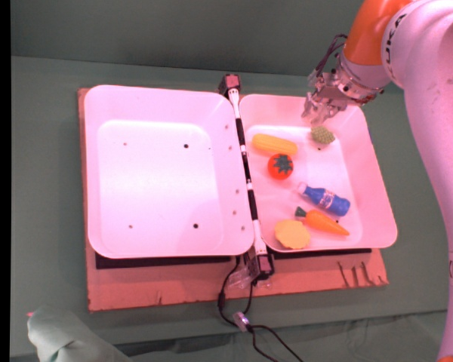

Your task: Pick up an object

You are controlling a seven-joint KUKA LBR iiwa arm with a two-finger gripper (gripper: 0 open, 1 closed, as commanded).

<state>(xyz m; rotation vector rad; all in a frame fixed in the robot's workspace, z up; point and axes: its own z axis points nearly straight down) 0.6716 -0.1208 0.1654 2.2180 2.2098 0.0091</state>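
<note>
The hand (317,111), its grip state impossible to tell, hovers just beyond the small green piece (322,134); it should descend squarely over it.

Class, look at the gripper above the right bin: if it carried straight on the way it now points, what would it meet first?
The gripper points down over the far end of the right bin. Going straight on, it would probably meet the small green broccoli-like piece just below it, or else the bin floor beside it; one slanted view leaves depth unclear.
</note>
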